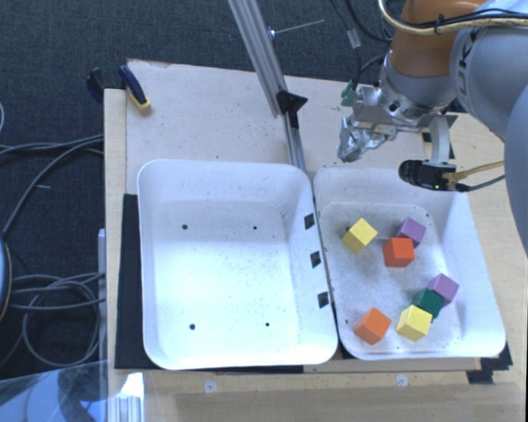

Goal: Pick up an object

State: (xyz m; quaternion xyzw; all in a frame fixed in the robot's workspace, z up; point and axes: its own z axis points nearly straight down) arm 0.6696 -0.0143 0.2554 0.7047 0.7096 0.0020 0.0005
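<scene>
Several small cubes lie in the right bin (469, 282): a yellow cube (360, 236), a red cube (399, 251), a purple cube (412, 229), another purple cube (443, 286), a green cube (430, 302), a second yellow cube (414, 322) and an orange cube (373, 326). My gripper (353, 148) hangs above the bin's far left corner, up and left of the yellow cube. Nothing shows between its fingers, which look close together.
The left bin (159, 245) sits beside the right one, with small black clips (314, 259) along the shared rim. A slanted metal rod (265, 63) crosses the bench behind the bins. A blue and yellow clamp (134, 87) sits at the bench's far left corner.
</scene>
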